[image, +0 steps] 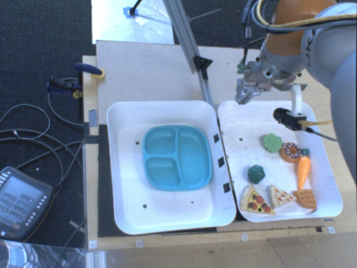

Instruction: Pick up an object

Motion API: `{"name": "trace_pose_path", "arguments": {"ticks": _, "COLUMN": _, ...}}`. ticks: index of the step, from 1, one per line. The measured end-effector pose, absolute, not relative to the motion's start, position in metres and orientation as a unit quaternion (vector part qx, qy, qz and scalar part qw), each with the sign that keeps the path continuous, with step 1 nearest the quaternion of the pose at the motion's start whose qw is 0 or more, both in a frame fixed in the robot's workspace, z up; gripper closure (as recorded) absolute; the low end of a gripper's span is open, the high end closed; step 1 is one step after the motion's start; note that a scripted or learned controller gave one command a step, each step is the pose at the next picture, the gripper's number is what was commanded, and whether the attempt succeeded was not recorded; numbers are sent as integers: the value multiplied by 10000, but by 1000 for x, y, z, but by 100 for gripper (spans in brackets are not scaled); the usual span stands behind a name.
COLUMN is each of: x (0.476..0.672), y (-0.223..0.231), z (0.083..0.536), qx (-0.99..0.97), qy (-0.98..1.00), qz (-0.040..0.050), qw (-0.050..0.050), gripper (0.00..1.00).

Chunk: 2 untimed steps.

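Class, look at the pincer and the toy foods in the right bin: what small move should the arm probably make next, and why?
Probably travel toward the camera and descend. The pincer hangs above the right bin's far rim, holding nothing, while the green disc, donut and carrot lie nearer.

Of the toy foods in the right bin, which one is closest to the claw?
The light green round textured piece. It lies highest in the right bin, above the frosted donut, nearest the claw.

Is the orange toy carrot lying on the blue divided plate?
No, the orange toy carrot lies in the right white bin, while the blue divided plate sits in the left white bin.
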State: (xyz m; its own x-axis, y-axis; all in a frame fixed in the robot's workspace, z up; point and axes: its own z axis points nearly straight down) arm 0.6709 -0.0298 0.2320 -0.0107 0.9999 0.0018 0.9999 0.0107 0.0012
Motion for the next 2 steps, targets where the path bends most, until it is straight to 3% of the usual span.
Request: {"name": "trace_pose_path", "arguments": {"ticks": 2, "x": 673, "y": 78, "z": 223, "qx": -7031, "qy": -7111, "qz": -20, "qw": 1, "gripper": 100}}
